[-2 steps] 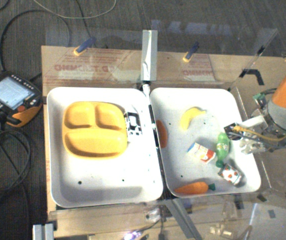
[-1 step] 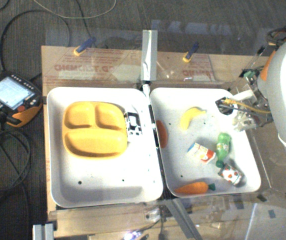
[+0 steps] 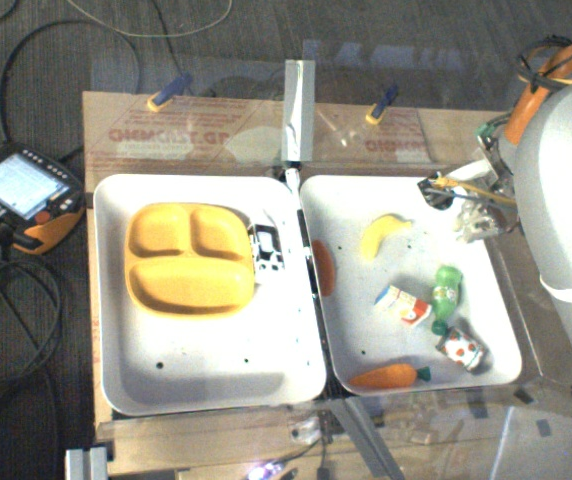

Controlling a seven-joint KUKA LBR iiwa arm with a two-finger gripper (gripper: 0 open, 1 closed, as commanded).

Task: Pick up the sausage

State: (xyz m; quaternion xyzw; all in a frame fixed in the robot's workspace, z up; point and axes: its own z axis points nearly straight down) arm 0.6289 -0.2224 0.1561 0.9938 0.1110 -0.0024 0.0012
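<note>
Carrot [image 3: 384, 375] at near rim of right bin [image 3: 506, 308]. Sausage [image 3: 323, 267] lies untouched against that bin's left wall. Gripper [image 3: 444, 188], well apart at far corner; grip state unclear. Pickup not begun.

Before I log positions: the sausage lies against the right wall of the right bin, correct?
Not quite. The camera view shows the sausage lying against the left wall of the right bin, beside the divider between the bins.
</note>
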